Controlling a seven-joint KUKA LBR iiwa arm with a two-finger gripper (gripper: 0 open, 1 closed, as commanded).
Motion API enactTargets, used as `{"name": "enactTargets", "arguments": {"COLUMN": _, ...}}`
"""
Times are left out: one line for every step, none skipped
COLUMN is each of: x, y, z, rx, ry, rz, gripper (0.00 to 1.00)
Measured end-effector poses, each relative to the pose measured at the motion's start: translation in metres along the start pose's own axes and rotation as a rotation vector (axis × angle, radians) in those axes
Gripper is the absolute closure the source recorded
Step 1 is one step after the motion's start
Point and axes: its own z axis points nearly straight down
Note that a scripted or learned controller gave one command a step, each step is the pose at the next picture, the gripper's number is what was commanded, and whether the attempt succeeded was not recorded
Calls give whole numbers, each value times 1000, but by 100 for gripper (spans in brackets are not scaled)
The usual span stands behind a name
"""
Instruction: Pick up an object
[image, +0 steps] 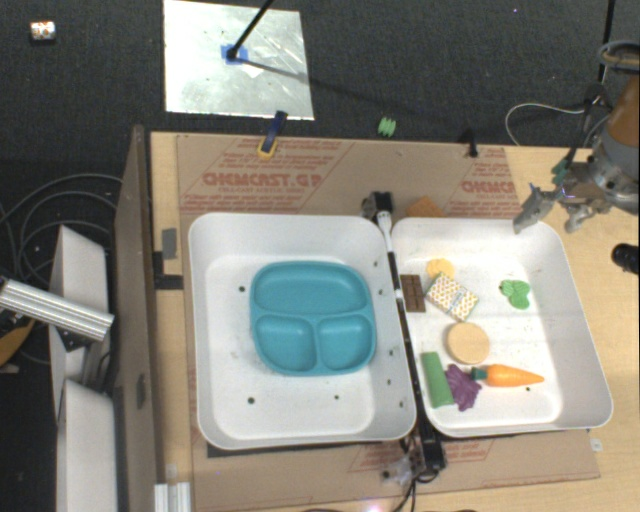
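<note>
The right white bin (570, 330) holds several small items: a yellow piece (439, 268), a checkered packet (451, 296), a green toy (516, 293), a round tan disc (467, 343), a green bar (434, 379), a purple piece (461, 386) and an orange carrot (513, 377). My gripper (554, 207) hangs at the far right, above the back right corner of that bin and well apart from all the items. Its two fingers are spread with nothing between them.
The left white bin (220, 300) carries a teal divided plate (312, 316). Both bins rest on a cardboard sheet (330, 170). Cables lie at the left (50, 215), a shiny metal sheet (238, 60) at the back.
</note>
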Motion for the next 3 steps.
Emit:
{"name": "enactTargets", "arguments": {"x": 70, "y": -27, "z": 136, "rx": 0, "ry": 4, "rz": -5, "gripper": 0}}
{"name": "enactTargets", "arguments": {"x": 92, "y": 27, "z": 144, "rx": -4, "ry": 4, "rz": -9, "gripper": 0}}
{"name": "enactTargets", "arguments": {"x": 92, "y": 24, "z": 137, "rx": 2, "ry": 5, "rz": -9, "gripper": 100}}
